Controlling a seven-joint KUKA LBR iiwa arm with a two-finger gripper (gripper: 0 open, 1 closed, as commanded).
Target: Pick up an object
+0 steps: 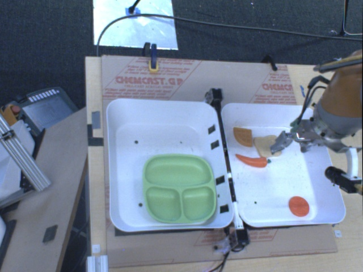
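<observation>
In the right bin (317, 208) lie several food toys. A brown bread-like piece (243, 135) sits at the upper left, a tan slice (263, 145) beside it, a red chili pepper (252, 161) below them, and an orange-red round piece (299, 206) near the front right. My gripper (282, 142) reaches in from the right and hangs over the right edge of the tan slice. I see nothing held between its fingers.
The left bin (125, 146) holds a green three-compartment plate (180, 187). A black divider with clips (222, 157) runs between the bins. The arm's grey wrist and orange band (340, 103) cover the right bin's far right corner. Cardboard (170, 75) lies under both bins.
</observation>
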